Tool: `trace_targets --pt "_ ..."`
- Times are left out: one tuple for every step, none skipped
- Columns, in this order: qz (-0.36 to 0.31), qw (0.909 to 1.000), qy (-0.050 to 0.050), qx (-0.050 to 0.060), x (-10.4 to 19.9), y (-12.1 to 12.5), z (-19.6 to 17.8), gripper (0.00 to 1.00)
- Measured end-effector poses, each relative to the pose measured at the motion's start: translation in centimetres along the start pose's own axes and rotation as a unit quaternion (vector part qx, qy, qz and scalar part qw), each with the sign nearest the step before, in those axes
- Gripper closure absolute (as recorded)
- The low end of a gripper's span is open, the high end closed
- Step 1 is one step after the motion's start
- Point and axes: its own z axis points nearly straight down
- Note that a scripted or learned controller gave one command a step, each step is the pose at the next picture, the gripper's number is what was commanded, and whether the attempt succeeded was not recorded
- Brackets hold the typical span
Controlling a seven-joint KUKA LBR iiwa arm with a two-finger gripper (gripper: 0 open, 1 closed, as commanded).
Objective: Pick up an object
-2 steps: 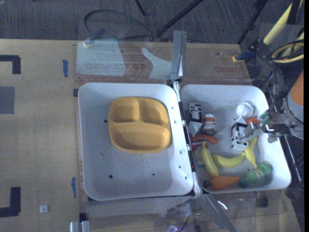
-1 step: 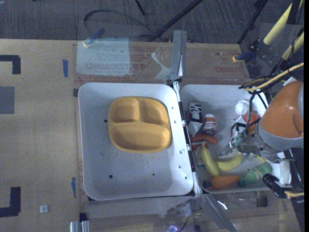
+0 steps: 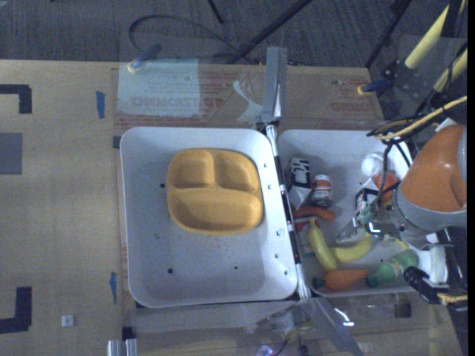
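Objects — 2 bananas (image 3: 335,249), a carrot (image 3: 344,278), a small can (image 3: 321,189) — lie in the right bin (image 3: 338,141). We see the arm (image 3: 434,180) bent low over them; gripper (image 3: 365,225) just above the bananas, grip state we cannot tell.

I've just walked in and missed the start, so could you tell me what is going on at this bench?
A grey arm with an orange band reaches in from the right over the right bin, which holds toy food: two bananas, a carrot, a small can and other pieces. Its gripper is low among them, near the bananas, but I cannot tell whether it holds anything. The left bin holds a yellow divided plate.
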Motion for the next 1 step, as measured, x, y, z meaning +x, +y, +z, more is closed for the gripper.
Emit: trace_targets --pt "0.002 1.0 -0.001 -0.001 -0.09 0.14 -0.75 1.0"
